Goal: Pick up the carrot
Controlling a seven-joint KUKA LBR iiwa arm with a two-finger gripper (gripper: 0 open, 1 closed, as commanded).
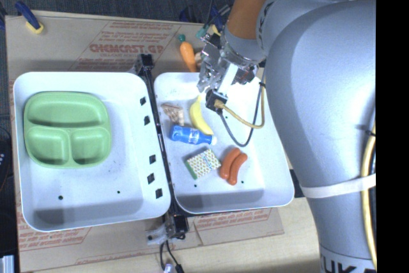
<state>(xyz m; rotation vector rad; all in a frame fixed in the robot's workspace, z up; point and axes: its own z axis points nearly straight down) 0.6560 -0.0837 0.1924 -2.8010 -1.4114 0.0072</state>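
Honestly, I cannot tell the jaws' state. The gripper [206, 77] hangs at the right bin's [275, 192] far rim, just beside the carrot [186, 55], which lies outside on the cardboard [115, 41]. A good grasp probably means straddling its narrow width.
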